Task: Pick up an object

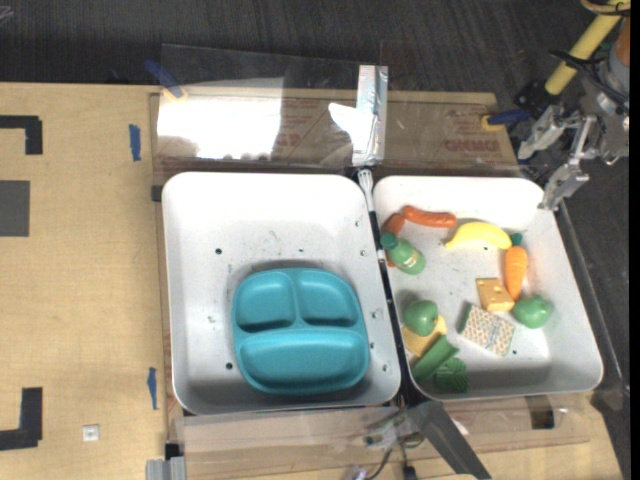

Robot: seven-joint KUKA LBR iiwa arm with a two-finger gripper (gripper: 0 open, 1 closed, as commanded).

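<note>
The left bin (190,268) holds a teal divided tray (298,330). In the right bin (575,308), small toy foods lie scattered; the banana (478,234) looks light, stiff and slick, best pinched across its middle. The tool (568,173) hangs above the bin's far right corner, carrying nothing.

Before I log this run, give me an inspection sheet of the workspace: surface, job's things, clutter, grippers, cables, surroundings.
Surface: two white bins side by side, left bin and right bin.
Job's things: right bin holds a sausage, banana, carrot, green fruit and other toy food.
Clutter: teal divided tray in the left bin.
Grippers: gripper hangs above the right bin's far right corner, holding nothing.
Cables: yellow hose at the arm.
Surroundings: cardboard sheet left of the bins.
</note>
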